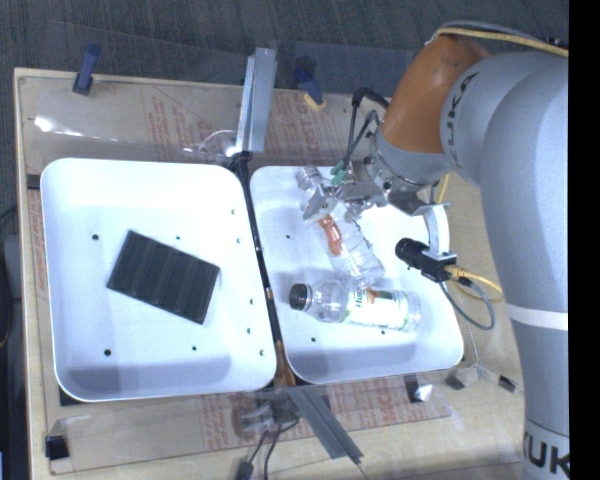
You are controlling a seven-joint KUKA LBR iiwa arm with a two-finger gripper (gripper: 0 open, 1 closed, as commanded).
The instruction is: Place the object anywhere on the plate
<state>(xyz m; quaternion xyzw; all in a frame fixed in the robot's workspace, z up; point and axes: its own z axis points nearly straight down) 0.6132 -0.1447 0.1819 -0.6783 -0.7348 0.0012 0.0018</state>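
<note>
Two shallow, glossy white bins (80, 358) side by side on the surface. Far left of the end effector (342, 194): flat, dark ribbed rectangular plate (164, 276). Just below it: clear plastic bottle (355, 306) lying sideways, black cap. End effector's grip state: cannot tell.

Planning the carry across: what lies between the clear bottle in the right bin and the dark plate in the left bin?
In the camera view, between the clear bottle and the dark plate lie bare white bin floor and the two bins' adjoining rims.
</note>
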